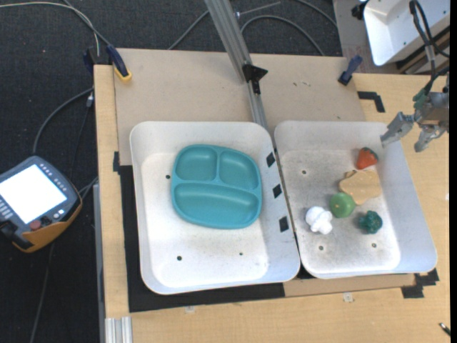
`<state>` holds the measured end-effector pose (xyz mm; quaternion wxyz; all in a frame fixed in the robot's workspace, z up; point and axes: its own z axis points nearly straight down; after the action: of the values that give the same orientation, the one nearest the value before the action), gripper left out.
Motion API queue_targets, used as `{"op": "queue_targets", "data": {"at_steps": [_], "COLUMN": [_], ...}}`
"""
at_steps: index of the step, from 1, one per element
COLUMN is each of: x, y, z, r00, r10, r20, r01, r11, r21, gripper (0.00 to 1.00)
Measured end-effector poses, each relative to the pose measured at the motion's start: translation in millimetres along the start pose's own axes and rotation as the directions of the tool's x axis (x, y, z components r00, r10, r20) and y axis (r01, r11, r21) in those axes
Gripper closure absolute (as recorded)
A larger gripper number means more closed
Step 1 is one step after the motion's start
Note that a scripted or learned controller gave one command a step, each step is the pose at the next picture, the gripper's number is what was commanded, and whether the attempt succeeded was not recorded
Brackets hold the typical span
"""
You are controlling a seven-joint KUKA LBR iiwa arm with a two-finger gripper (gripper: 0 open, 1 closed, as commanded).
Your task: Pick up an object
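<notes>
Left of the spread fingers lies the red toy.

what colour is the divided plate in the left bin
The divided plate is teal blue, plain with no pattern, seen clearly in the camera view.

Five small things lie clustered in the right bin, before me. A red-orange piece sits at twelve o'clock of the group, touching the tan flat slab below it. A green ball rests at the slab's seven o'clock. A white knobbly piece lies at nine, a dark green lump at five.
</notes>
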<state>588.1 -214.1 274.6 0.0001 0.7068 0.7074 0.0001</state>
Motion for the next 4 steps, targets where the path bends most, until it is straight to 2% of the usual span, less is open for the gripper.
{"op": "queue_targets", "data": {"at_steps": [2, 3, 4], "x": [-1, 0, -1], "y": [-13, -5, -4], "z": [92, 139, 124], "r00": [1.0, 1.0, 1.0], "r10": [0.001, -0.001, -0.001], "r20": [-0.002, -0.002, 0.0], "r01": [-0.001, 0.001, 0.001], "r11": [1.0, 1.0, 1.0], "r21": [0.006, 0.004, -0.002], "gripper": [0.0, 0.0, 1.0]}}
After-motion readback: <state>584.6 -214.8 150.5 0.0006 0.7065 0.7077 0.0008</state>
